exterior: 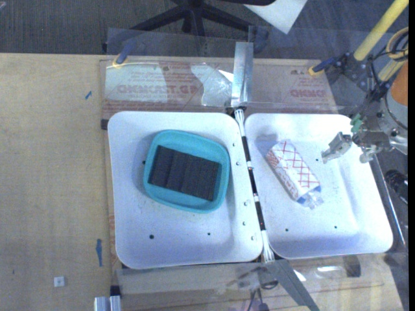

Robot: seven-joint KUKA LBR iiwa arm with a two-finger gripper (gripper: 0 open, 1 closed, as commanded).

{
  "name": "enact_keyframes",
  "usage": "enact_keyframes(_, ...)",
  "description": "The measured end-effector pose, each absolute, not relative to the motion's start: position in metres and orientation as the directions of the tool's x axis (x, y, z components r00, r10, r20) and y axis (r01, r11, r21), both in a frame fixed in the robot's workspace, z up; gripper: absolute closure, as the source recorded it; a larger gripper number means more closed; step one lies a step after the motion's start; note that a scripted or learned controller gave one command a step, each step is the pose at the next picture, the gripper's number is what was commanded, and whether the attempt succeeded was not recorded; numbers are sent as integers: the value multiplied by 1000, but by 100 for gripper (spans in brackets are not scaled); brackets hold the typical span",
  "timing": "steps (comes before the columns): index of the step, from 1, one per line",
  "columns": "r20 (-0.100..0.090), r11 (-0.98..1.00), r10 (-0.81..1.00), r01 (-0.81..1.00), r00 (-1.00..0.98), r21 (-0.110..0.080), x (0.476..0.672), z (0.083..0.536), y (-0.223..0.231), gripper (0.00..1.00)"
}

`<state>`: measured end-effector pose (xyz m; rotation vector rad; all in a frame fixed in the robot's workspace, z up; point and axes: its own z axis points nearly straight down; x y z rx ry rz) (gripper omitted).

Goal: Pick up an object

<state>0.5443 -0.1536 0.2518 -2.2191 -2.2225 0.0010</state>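
While I am reaching in from the right, my hand (338, 146) is hovering over the upper right part of the right bin (363, 229), and I cannot tell from this slant how it is set; nothing is showing in it, so I am judging the pick as not yet made. The nearest candidate is the wrapped packet (293, 170), white with a red lattice print, lying flat and diagonal in the middle of that bin, its clear crimped end pointing toward the lower right. It is sitting near my hand but apart from it, probably why I am stationed on this side.

In the left bin (126, 238) a blue tray (155, 196) is resting at a slight tilt, carrying a dark sponge-like block (183, 172) that is fitting snugly inside its rim. That pair is lying well apart from me across the divider. Both bins are sitting side by side on the counter (45, 173), keeping everything within my reach.
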Motion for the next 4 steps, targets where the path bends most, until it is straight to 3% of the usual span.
enact_keyframes(1, 0, 53, 999, 999, -53, 0, 543, 162, -128, 0)
enact_keyframes(2, -6, 163, 987, 987, -162, 15, 552, 92, -120, 0)
enact_keyframes(3, -9, 159, 987, 987, -158, 24, 554, 105, -123, 100)
enact_keyframes(4, -1, 153, 988, 988, -153, 0, 566, 187, -86, 100)
